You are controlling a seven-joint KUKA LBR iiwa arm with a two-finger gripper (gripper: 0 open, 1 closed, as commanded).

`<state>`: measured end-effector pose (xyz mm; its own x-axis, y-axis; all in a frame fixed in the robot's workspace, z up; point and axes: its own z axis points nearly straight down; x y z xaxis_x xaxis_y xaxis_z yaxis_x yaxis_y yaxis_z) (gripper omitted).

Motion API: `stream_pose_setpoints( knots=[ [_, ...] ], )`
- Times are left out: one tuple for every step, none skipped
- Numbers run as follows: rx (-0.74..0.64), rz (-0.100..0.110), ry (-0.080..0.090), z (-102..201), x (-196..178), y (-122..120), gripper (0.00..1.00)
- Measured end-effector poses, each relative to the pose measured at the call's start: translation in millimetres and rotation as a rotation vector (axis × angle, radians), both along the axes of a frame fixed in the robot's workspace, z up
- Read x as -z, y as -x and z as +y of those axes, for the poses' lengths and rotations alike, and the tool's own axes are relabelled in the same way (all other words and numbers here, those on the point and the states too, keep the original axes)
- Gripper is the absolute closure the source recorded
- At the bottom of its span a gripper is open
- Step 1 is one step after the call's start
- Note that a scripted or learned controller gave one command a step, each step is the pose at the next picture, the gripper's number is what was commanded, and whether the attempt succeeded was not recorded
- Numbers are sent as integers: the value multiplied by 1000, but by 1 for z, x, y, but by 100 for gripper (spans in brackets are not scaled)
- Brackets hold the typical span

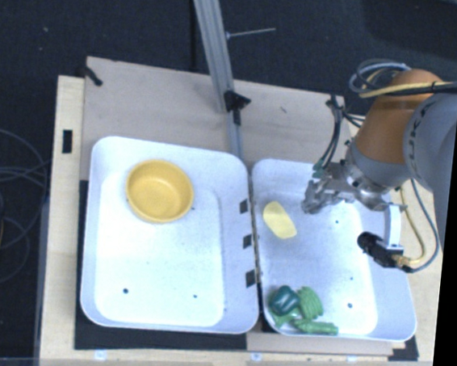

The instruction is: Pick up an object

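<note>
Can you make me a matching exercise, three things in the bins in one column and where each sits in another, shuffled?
Things:
1. bowl
2. yellow piece
3. green items

Places:
A. right bin, near corner
B. left bin, far part
C. right bin, far part, beside the gripper

Pairs: 1-B, 2-C, 3-A
</note>
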<state>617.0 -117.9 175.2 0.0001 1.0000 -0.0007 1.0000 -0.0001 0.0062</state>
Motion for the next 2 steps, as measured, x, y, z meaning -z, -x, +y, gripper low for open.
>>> stream_pose_setpoints(
  knots=[
    [0, 0, 0, 1, -63, -1, 100],
    [0, 5, -1, 0, -71, -1, 100]
  ],
)
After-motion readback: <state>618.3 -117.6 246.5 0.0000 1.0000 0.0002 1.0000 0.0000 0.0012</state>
